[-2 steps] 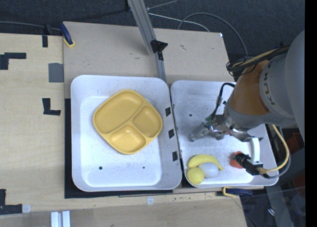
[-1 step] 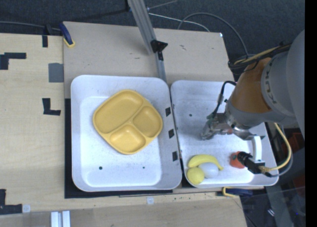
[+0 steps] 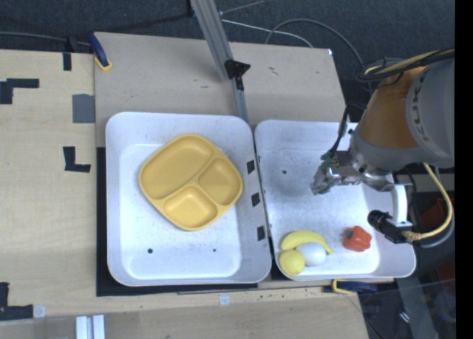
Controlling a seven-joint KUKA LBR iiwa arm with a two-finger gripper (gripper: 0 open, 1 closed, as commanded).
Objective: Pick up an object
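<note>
A pale wooden surface (image 3: 44, 204) is seen from above, marked with dark tape pieces at the left of the frame, and two shallow white plastic bins are set on it side by side. In the left bin (image 3: 122, 256), a smooth yellow plate (image 3: 191, 181) with rounded corners and three compartments is laid at a tilt near the middle. In the right bin (image 3: 295, 145), a curved yellow banana (image 3: 304, 238), a round yellow lemon (image 3: 291, 261) and a white egg-shaped object (image 3: 315, 255) are clustered, touching, at the lower left corner. A small glossy red pepper (image 3: 357, 238) lies apart to their right. The metallic jaws (image 3: 323, 182) are held over the bin's bare middle; whether they are apart or together cannot be told.
</note>
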